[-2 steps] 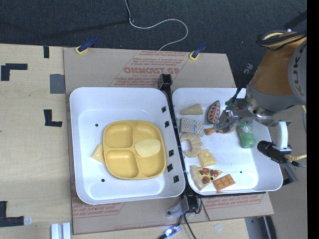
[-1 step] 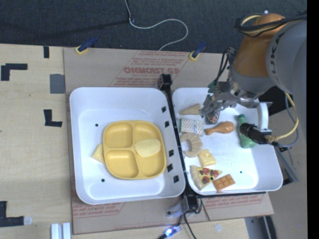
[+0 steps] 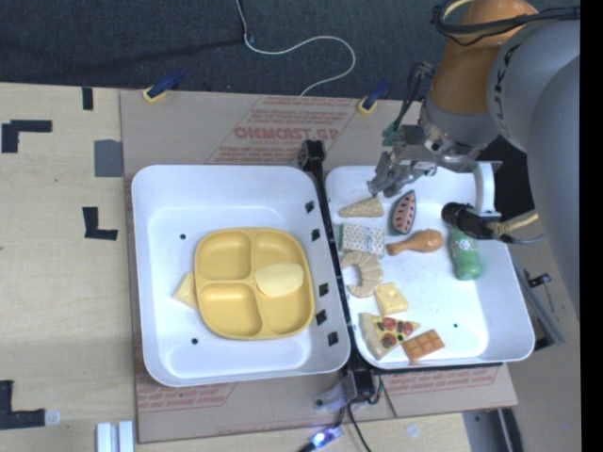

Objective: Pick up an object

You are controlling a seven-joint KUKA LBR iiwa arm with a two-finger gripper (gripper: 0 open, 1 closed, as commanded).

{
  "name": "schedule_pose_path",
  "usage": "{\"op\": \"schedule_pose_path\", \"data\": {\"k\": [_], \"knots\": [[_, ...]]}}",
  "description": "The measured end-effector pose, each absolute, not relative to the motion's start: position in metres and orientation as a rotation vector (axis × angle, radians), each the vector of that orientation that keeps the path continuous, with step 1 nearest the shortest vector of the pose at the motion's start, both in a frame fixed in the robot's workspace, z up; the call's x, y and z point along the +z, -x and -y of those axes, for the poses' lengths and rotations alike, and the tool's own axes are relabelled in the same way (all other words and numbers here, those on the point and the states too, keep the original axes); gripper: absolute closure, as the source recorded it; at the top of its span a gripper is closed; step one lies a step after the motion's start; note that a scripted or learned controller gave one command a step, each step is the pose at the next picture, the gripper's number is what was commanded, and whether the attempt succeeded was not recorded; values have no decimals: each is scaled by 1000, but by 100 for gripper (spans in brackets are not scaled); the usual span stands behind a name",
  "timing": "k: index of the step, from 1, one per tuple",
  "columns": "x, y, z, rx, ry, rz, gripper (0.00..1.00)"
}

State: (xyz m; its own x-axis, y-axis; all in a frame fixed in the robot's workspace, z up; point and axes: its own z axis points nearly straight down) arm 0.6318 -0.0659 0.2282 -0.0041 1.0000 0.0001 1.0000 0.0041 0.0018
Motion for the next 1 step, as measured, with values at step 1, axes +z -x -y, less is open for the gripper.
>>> {"op": "schedule_pose_path", "data": {"k": [1], "knots": [[217, -630, 66, -5, -2220, -2223, 100]]}}
